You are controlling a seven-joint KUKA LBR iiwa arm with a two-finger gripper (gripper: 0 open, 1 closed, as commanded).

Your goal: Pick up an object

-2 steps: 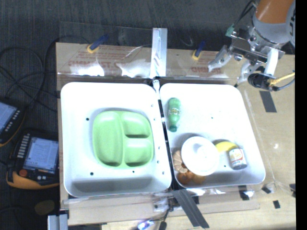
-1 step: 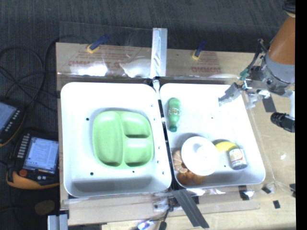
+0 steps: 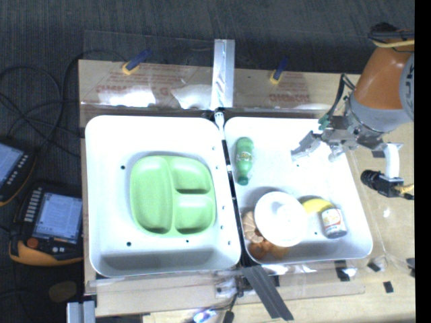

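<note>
Worktop (image 3: pixel 101 73) seen from above at a slant, two shallow white bins side by side on it. Left bin (image 3: pixel 108 140): one green divided plate (image 3: pixel 172 194) lying flat near the middle, three compartments facing up.

Right bin (image 3: pixel 283 136): a green bottle (image 3: pixel 242 159) lies on its side against the left wall, cap toward the lower edge of the frame. Along the lower part of the bin, a white round lid (image 3: pixel 281 217) sits on top of a brownish item (image 3: pixel 254 234) that I cannot identify. Just right of the lid, a yellow object (image 3: pixel 315 205), partly hidden, and touching it a small jar (image 3: pixel 333 222) with a dark cap and a red and yellow label, lying tilted.

Arm (image 3: pixel 380 86) enters from the upper right of the frame, orange band showing. Claw (image 3: pixel 320 147) hangs over the upper right part of the right bin, fingers spread apart, nothing between them. It is well apart from the bottle, and above the lid and jar in the frame.

Two handheld screens (image 3: pixel 57 214) with cables lie on the dark floor at the left of the frame.
</note>
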